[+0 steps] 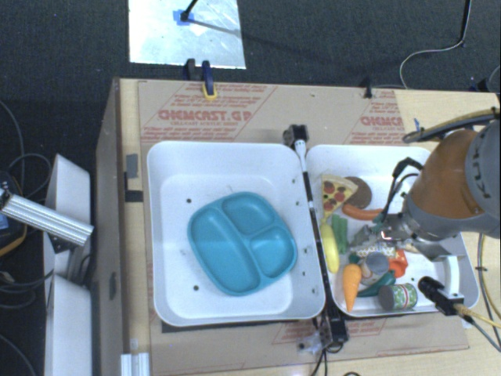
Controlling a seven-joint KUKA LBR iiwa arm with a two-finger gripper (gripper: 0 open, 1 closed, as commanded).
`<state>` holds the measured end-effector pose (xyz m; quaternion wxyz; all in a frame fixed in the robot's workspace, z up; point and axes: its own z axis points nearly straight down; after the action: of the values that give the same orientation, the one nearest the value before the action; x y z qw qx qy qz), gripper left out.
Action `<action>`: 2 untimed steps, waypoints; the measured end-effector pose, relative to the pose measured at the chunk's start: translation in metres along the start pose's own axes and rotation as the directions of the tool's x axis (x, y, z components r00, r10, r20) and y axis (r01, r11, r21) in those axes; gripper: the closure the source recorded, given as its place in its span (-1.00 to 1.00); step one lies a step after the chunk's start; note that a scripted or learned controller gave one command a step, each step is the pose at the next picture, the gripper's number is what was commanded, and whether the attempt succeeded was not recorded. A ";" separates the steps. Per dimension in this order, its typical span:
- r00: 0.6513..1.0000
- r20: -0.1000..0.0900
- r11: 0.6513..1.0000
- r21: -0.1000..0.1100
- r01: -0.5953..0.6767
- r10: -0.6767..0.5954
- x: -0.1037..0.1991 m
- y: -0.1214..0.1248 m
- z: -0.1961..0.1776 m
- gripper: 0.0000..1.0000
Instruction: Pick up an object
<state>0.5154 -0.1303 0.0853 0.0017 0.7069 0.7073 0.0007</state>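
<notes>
Clutter was the problem for this pick: the small toy foods lay heaped in the right-hand shallow white bin [470, 284], many touching or overlapping. The gripper [381, 237] sat low over the middle of that heap, at the end of the grey arm with its orange band [443, 180], which reached in from the bin's right side. Whether the jaws were released or clenched could not be told; they were blurred against the objects beneath, and nothing could be seen held between them.

Just below the gripper lay an orange plastic carrot [351, 282], pointing toward the bin's near edge, with a yellow banana-like piece [329, 249] and a green pod-shaped piece [339, 231] along the bin's left wall. A triangular toy pizza slice [335, 191] rested near the far left corner, and a small green-labelled tin can [400, 296] lay on its side near the near edge. A good attempt would probably settle on one piece with free sides, such as the carrot or the can, and close across its narrow width rather than into the tangle.

The left-hand white bin [172, 178] held a blue divided plastic tray [241, 242] near its middle. Both bins sat on a bench topped with printed brown board [211, 116]. Beyond its far edge was dark carpet with a shiny silver sheet [186, 22] on it.
</notes>
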 end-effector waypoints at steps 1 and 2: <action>1.000 -0.001 1.000 0.000 0.003 -0.003 0.012 0.045 -0.046 -1.00; 1.000 -0.001 1.000 0.003 0.001 -0.001 -0.004 -0.002 0.001 -1.00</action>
<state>0.5138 -0.1343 0.0842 0.0002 0.7067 0.7075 0.0001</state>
